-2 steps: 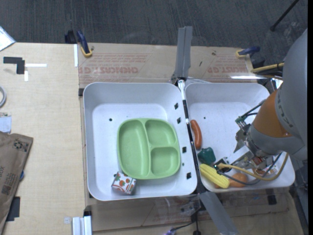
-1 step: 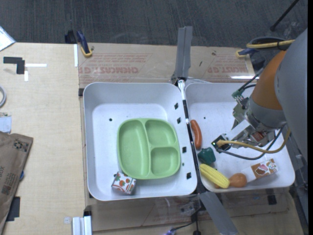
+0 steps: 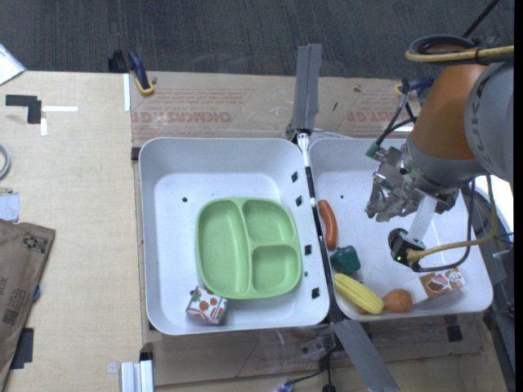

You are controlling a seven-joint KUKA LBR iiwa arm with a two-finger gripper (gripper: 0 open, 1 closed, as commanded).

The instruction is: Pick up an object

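Observation:
The arm reaches in from the right, and my gripper (image 3: pixel 384 208) hangs over the middle of the right bin (image 3: pixel 353 163), pointing down with nothing seen between its fingers. Along that bin's left side lies a red-orange sausage (image 3: pixel 328 221). In front of it sit a dark green toy (image 3: pixel 346 260), a yellow corn cob (image 3: pixel 358 293) and a small orange fruit (image 3: pixel 398 300). A small printed carton (image 3: pixel 442 282) rests at the bin's front right. All these objects lie below and in front of the gripper, apart from it.
The left bin (image 3: pixel 159 219) holds a green divided plate (image 3: pixel 248 247) and a small printed box (image 3: pixel 206 307) at its front. A grey divider post (image 3: pixel 307 88) rises between the bins at the back. A yellow cable (image 3: pixel 445 256) loops off the wrist.

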